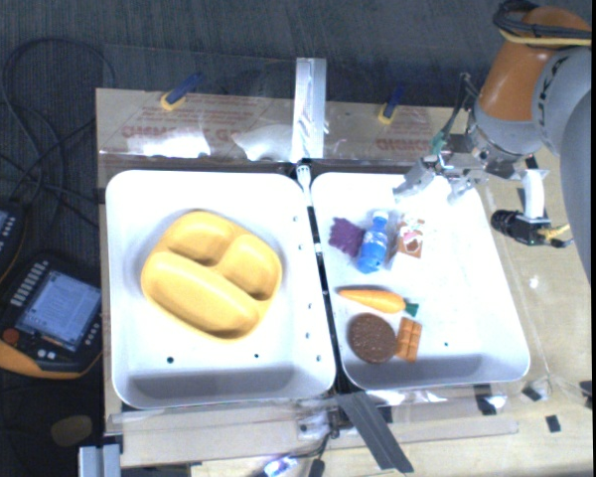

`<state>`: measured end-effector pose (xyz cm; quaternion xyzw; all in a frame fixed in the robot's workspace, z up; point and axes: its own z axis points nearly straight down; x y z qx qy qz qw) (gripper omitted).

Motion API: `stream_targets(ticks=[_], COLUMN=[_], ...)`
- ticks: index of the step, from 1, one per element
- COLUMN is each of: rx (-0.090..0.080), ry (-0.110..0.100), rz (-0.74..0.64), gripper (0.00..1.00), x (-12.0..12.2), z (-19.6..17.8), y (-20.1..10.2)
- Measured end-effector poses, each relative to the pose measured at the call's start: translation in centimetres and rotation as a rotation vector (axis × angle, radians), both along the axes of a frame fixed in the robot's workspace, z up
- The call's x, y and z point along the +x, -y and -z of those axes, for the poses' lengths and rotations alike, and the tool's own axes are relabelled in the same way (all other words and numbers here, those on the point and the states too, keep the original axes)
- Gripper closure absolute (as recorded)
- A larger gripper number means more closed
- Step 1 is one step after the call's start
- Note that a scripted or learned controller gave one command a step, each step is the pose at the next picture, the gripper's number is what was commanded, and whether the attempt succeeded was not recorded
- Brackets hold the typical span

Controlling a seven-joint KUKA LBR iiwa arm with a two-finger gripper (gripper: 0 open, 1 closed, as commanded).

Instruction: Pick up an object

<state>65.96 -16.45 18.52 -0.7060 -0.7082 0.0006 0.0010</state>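
Metal and pale, the two-finger gripper (432, 175) hangs over the far edge of the right white plastic bin (497, 296), its fingers spread apart with nothing between them. Above it the arm's glossy orange band (517, 63) curves into smooth grey casing.

Inside that shallow, round-cornered bin lies a cluster of small objects. A crumpled purple piece (346, 235) sits at the far left, touching a small blue bottle with a white cap (374, 243). Just right of the bottle is a small white and red carton (410, 238). Nearer, a tapered orange toy carrot with a green tip (374, 299) lies crosswise. Nearest are a flat, round brown cookie-like disc (372, 338) and, beside it on the right, a ridged orange rectangular block (408, 339).

The left white bin (129, 266) holds a large, smooth, lumpy yellow foam-like mass (211, 272).
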Motion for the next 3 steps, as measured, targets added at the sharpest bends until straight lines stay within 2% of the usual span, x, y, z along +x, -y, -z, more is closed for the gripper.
stream_targets(ticks=[1, 2, 3], rx=[-0.002, -0.002, -0.003], ry=[0.002, 0.003, 0.001], rz=[-0.124, -0.125, -0.053], gripper=[0.0, 1.0, 1.0], x=[-1.6, -1.5, 0.9], z=[9.1, 8.0, -0.4], y=[-0.7, -0.8, -4.6])
